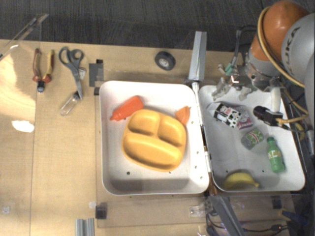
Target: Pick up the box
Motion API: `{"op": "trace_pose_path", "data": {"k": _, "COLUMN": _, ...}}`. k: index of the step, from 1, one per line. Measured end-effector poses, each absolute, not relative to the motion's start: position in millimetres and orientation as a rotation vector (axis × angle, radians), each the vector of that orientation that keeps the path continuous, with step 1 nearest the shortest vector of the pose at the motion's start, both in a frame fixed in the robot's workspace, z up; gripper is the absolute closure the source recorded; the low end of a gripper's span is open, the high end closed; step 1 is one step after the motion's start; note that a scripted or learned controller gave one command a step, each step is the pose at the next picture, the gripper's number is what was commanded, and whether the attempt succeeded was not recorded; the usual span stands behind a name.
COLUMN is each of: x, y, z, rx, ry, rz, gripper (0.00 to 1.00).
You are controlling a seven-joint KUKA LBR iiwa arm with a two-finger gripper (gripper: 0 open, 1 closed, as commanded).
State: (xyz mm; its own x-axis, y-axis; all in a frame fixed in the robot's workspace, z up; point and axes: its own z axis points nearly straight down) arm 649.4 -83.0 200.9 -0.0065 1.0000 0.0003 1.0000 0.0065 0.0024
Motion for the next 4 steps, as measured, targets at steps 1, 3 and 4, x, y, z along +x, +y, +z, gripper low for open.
{"op": "trace_pose_path", "data": {"k": 1, "x": 607.1, "y": -106.0, "z": 113.9, "rx": 2.269, "ry": 2.166, "rz": 0.008, "gripper": 0.00}}
{"op": "trace_pose_path", "data": {"k": 3, "x": 657.3, "y": -205.0, "z": 93.4, "rx": 1.999, "ry": 2.419, "rz": 0.003, "gripper": 0.00}}
{"op": "trace_pose_path", "data": {"k": 4, "x": 618.2, "y": -187.6, "z": 87.3, "rx": 1.883, "ry": 2.505, "rz": 0.006, "gripper": 0.00}}
